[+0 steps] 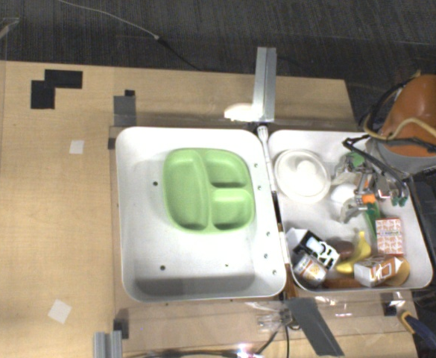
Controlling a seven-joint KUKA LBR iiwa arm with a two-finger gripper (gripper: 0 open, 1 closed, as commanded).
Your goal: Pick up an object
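1. Wooden counter (46, 222) carries two shallow white bins side by side, with dark carpet beyond its far edge.
2. The claw (361, 192) hangs low over the middle of the right bin (425, 233), close to that bin's right wall; whether it is open or closed, I cannot tell, and nothing is visibly gripped.
3. Objects to pick lie along the right bin's near edge: a yellow banana (362, 246) just below the claw, a small pink carton (389, 236) beside it, a black-and-white can (316, 255) toward the near left corner, and an orange-and-white box (381, 271).
4. A white bowl (301, 173) sits in the right bin's far left corner, just left of the claw.
5. The left bin (139, 200) holds a green divided plate (206, 189).
6. The arm's orange band (420, 110) looms over the right bin's far right corner.
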